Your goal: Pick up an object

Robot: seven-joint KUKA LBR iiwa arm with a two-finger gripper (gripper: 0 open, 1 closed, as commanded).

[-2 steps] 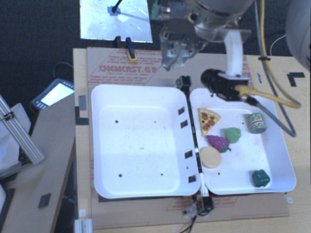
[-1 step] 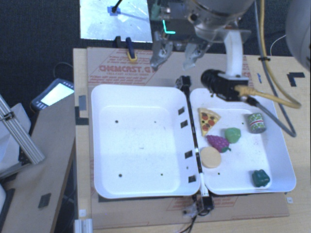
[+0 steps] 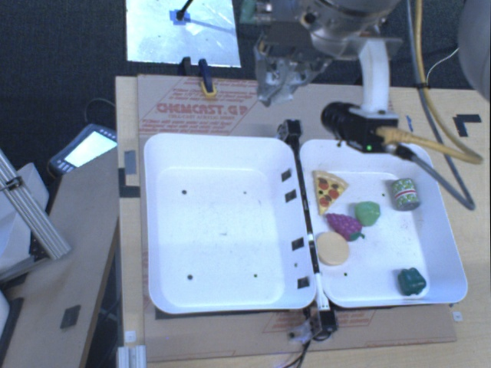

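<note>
The right bin [image 3: 445,240] holds a pizza slice [image 3: 329,189], a purple grape bunch [image 3: 344,225], a light green piece [image 3: 367,212], a small tin can [image 3: 404,194], a tan round disc [image 3: 333,248] and a dark green pepper [image 3: 411,281]. My gripper [image 3: 278,83] hangs high above the bench's far edge, behind the gap between the two bins and well apart from all of these objects. Nothing shows between its fingertips.
The left bin [image 3: 165,205] lies beside the right one, with a black hinge strip [image 3: 301,205] between them. A black camera mount with yellow cable [image 3: 364,129] sits behind the right bin. A tablet [image 3: 84,150] lies off the bench at left.
</note>
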